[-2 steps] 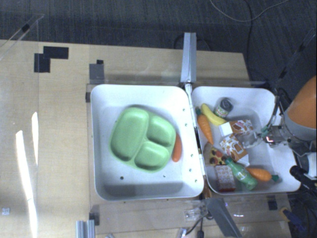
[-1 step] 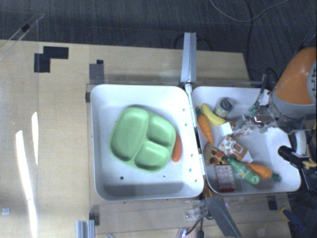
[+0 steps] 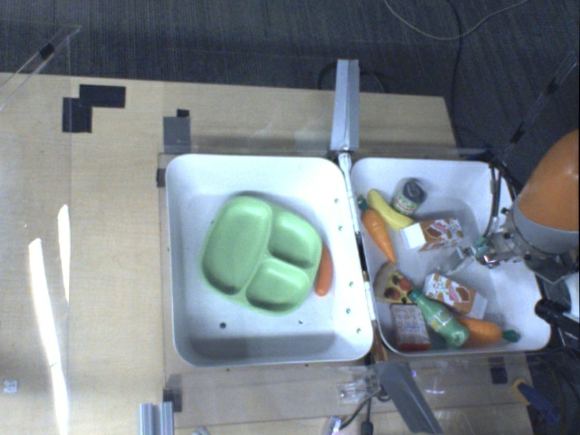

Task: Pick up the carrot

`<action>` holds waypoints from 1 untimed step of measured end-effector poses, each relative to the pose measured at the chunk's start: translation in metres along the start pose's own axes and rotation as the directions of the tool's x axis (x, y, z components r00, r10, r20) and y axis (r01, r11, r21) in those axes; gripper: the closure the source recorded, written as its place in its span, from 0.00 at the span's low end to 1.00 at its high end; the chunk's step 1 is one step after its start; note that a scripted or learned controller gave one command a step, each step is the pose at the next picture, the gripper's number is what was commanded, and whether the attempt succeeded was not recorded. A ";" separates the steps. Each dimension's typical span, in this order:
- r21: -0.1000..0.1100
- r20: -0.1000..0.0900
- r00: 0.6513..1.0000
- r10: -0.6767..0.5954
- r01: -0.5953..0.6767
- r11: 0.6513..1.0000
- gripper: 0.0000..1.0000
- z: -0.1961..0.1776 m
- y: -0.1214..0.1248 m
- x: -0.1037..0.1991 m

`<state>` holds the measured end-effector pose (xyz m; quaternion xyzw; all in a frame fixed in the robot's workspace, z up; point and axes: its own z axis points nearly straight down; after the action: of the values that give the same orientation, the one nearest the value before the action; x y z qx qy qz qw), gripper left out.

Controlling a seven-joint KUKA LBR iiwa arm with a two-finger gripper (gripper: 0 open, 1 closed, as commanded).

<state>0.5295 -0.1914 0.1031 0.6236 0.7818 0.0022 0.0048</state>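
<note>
From my seat the gripper (image 3: 478,255) hangs low over the right bin (image 3: 517,175), above the small cartons. At this angle it is a blur of metal, and I cannot tell whether it is open or closed. Nothing I can see is held in it.

I count three carrots. One carrot (image 3: 379,234) lies across the bin from the gripper, toward the picture's left, against the wall by the divider. Its thick end points away from me and a banana (image 3: 390,211) is just beside it. A second carrot (image 3: 481,331) lies on the near side of the gripper, close to the bin's front wall, touching a green bottle (image 3: 440,319). The third carrot (image 3: 322,271) is farther off, beyond the divider in the left bin (image 3: 254,352), tucked against a green plate (image 3: 258,254).

They look like toy food, so I judge them light, stiff and smooth, and a tapered body may squirt out of a pinch. I would close across the thick half, square to the long axis. The carrot by the divider looks the cleanest choice, though the wall crowds one side.
</note>
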 end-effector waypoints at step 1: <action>-0.004 0.001 1.000 -0.001 0.001 1.000 1.00 -0.011 0.002 0.000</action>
<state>0.5313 -0.1909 0.1141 0.6231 0.7821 0.0034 0.0067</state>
